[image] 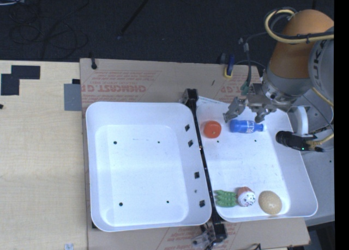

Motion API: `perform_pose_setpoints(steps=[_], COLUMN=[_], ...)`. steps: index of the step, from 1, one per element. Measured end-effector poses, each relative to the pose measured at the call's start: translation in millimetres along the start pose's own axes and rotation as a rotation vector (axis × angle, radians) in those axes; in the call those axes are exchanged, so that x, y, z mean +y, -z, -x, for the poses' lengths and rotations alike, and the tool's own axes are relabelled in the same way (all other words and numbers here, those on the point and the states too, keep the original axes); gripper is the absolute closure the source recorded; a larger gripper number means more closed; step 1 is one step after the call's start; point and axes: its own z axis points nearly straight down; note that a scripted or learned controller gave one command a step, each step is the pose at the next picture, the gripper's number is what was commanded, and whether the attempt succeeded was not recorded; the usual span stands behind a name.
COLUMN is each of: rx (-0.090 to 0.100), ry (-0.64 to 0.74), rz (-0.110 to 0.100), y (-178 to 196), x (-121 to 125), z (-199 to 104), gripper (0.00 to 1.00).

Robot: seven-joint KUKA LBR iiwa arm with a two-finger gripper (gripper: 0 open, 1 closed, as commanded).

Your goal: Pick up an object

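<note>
Gripper (246, 114): fingers spread apart, poised over the blue bottle (246, 127) at the far end of the right bin (294, 189); whether a fingertip touches the bottle is unclear.

Right bin, near edge: green toy (224, 197), small white-and-red piece (246, 196) and tan egg-like object (269, 202) in a row. Farther back: orange ball (211, 129) by the divider, blue bottle lying on its side just beside it. Left bin (98, 189) adjoining.

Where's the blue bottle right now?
The blue bottle lies on its side near the far edge of the right bin, just right of the orange ball, with the gripper directly above it.
</note>
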Motion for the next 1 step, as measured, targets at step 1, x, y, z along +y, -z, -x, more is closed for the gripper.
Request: perform_pose_setpoints(steps=[1], rx=[0.001], ry=[-0.001], rz=[-0.008], y=[-121.6], x=[-20.4], z=[-5.6], gripper=[0.0])
